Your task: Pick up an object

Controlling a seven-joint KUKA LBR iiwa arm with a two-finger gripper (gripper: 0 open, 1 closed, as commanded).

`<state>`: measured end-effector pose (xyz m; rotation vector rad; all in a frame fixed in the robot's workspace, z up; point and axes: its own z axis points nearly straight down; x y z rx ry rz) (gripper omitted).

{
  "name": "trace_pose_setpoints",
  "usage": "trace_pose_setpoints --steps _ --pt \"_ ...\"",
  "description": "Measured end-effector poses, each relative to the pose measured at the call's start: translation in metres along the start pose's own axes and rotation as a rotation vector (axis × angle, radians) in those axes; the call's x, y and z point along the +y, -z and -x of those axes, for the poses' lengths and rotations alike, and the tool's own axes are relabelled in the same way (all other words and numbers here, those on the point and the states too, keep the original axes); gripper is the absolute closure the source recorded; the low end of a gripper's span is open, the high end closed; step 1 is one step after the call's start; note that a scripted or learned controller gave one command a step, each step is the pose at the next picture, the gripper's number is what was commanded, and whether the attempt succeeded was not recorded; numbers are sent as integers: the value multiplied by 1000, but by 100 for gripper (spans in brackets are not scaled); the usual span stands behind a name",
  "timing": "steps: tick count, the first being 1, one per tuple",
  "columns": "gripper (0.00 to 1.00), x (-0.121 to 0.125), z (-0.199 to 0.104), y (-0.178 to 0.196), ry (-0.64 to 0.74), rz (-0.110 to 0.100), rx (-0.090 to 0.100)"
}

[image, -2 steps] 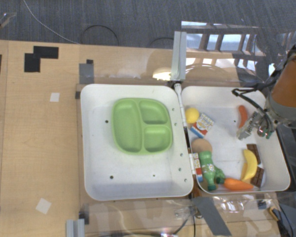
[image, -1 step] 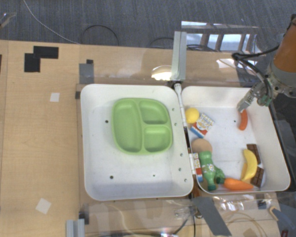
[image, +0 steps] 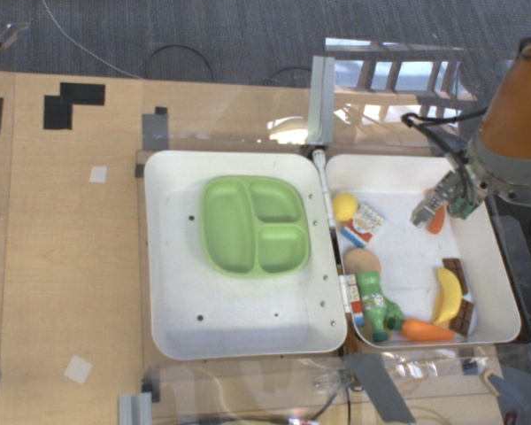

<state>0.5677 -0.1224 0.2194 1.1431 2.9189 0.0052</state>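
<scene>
Orange carrot piece (image: pixel 436 220) sits pinched between the gripper (image: pixel 439 209) fingers, upper right of the right bin (image: pixel 398 171); grasp looks made, next comes lifting straight up.

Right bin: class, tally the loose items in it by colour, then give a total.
Yellow: 2, lemon, banana
Orange: 2, carrot, piece at the gripper
Green: 1, bottle
Brown: 2, potato, chocolate bar
White: 1, carton
Total: 8

A single fixed camera looks down on me at a slant from above the worktop (image: pixel 62 237), far enough back to take in both white bins (image: pixel 173 326) side by side (my arm (image: pixel 513 113) enters from its right edge).
</scene>
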Motion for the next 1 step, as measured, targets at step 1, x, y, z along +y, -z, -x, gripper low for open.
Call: trace_pose_setpoints --steps 1 --pt "100 61 -39 39 -71 -1 2"
